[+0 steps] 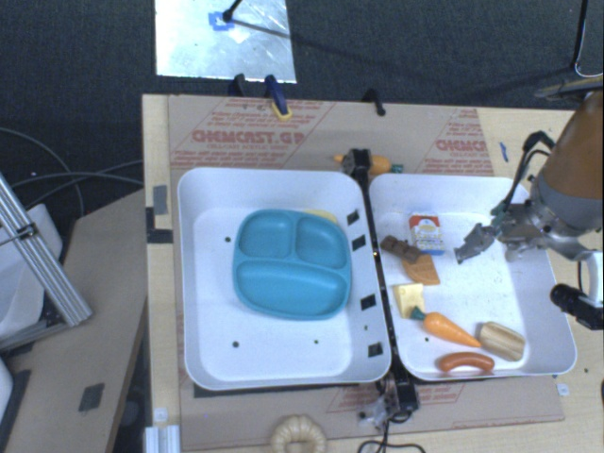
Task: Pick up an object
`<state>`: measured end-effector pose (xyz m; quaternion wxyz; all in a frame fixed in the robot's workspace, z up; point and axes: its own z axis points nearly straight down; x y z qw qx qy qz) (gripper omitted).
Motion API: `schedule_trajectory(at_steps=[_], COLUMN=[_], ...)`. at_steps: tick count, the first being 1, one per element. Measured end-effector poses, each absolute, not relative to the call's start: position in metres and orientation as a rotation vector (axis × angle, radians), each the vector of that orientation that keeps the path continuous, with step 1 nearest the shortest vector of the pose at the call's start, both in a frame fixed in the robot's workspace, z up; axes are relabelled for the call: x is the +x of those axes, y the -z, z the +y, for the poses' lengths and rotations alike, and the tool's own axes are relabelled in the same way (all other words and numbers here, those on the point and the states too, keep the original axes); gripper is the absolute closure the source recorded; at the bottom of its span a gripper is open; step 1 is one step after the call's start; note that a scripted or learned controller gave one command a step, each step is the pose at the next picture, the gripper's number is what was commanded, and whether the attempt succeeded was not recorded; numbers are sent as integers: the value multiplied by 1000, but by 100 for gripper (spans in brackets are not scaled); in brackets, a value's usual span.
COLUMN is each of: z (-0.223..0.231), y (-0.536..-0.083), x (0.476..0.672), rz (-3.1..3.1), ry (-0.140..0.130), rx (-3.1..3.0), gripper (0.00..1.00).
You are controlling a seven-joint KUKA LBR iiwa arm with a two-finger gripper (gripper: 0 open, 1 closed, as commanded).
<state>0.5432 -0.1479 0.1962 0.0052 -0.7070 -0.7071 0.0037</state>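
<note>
The surface (170, 281) carries two shallow white bins side by side on a printed cardboard sheet (311, 130). The left bin (203, 281) contains a blue sectioned plate (291, 264), which lies flat near the bin's centre. The right bin (538, 291) contains several small items. A small red-and-white carton (427, 232) lies in the far left part of that bin. Just near of it, a tan wedge (425, 270) touches a dark brown piece (396, 248). A pale yellow cheese block (409, 299) lies close to the divider, and a toy carrot (449, 327) lies just beside it, pointing to the right. A bread roll (501, 340) and a red sausage (463, 362) lie at the near wall of the bin, close together. The arm enters from the right, and the claw (475, 242) hovers over the far middle of the right bin, just right of the carton and apart from it. How far the claw is open cannot be told, and no item is visible in it. A beige ring (299, 434) lies on the near edge of the surface, outside the bins.
</note>
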Motion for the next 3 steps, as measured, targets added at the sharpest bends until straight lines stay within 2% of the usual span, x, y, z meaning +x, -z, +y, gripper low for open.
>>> schedule_trajectory(at_steps=[1,3], z=[-147,-165], y=[-204,-97], x=[546,549], rz=[-2226,-2223], ry=[1,0], rx=[-2218,-2220], gripper=[0,0])
